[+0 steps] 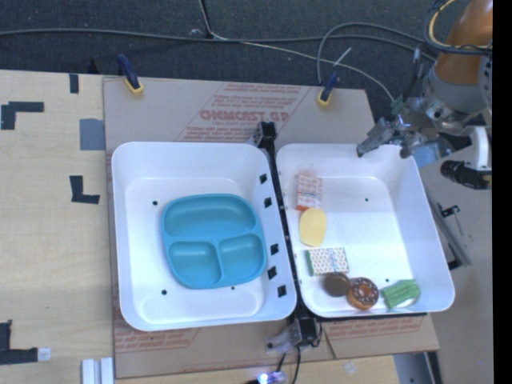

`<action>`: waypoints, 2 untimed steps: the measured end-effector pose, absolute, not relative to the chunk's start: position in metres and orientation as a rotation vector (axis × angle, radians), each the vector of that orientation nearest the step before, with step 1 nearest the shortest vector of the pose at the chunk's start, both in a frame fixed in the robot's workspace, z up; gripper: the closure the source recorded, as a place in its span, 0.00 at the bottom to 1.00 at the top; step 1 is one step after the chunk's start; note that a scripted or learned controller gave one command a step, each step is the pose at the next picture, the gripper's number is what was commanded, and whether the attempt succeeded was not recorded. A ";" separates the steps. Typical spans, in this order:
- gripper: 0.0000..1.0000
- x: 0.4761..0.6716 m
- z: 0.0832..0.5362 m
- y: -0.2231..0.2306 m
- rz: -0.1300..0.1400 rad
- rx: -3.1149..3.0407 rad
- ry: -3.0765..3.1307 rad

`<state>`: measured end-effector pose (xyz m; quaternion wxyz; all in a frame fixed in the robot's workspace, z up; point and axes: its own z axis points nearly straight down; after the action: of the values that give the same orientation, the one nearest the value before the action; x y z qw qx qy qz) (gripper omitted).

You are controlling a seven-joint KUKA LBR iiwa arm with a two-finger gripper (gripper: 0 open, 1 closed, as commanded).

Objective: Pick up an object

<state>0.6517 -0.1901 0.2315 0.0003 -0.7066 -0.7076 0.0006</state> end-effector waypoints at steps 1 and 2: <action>0.00 0.650 0.166 -0.188 0.008 -2.216 -2.220; 0.00 0.658 0.106 -0.185 0.007 -2.215 -2.221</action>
<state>0.6575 -0.1847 0.1061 0.0024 -0.7060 -0.7082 0.0024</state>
